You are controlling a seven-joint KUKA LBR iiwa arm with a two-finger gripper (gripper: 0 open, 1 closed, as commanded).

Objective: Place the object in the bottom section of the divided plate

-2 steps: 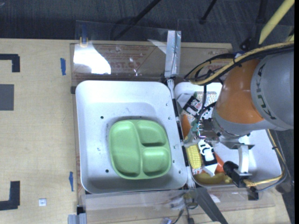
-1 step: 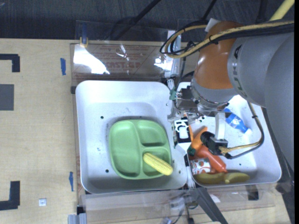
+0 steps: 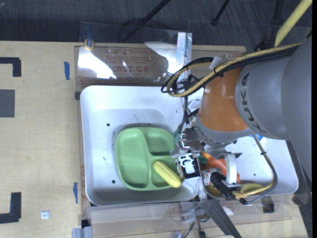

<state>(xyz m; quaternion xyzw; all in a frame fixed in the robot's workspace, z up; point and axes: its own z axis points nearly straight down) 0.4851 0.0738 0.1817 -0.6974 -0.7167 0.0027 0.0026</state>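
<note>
Overhead, the gripper (image 3: 184, 155) hangs at the plate's (image 3: 131, 157) three o'clock rim; I cannot tell how the jaws stand. Corn (image 3: 166, 174) crowds its five o'clock section.

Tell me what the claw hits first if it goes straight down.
Probably the right end of the corn, lying on the green plate; the claw hangs over the plate's right edge, but depth is unclear.
</note>
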